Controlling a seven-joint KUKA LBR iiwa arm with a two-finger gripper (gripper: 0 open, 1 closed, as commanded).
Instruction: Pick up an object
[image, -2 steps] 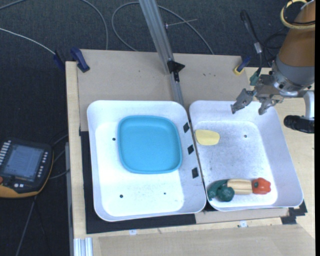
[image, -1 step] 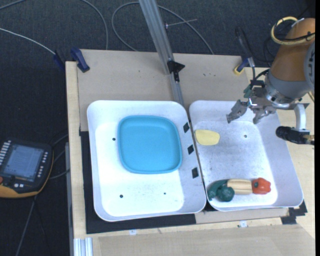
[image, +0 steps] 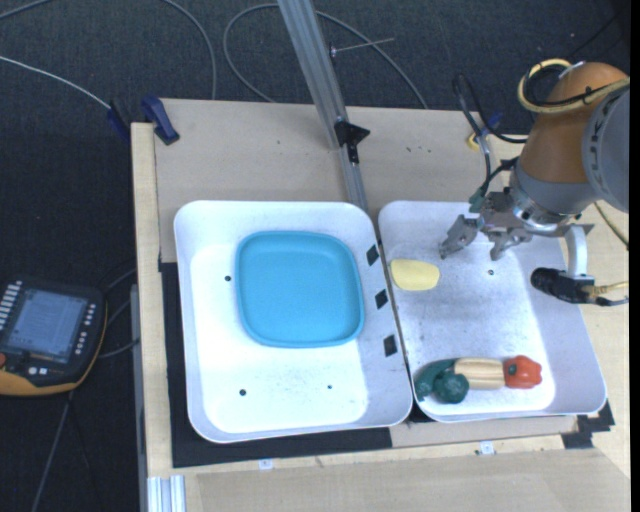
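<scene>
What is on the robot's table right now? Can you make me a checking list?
Surface: tan bench bearing left bin and right bin.
Job's things: yellow piece, green piece, tan piece, red piece, all in right bin.
Clutter: blue plate in left bin.
Grippers: gripper over right bin's far end, open, holding nothing.
Cables: black cables on the floor.
Surroundings: handheld screen on dark carpet; metal pole.
</scene>
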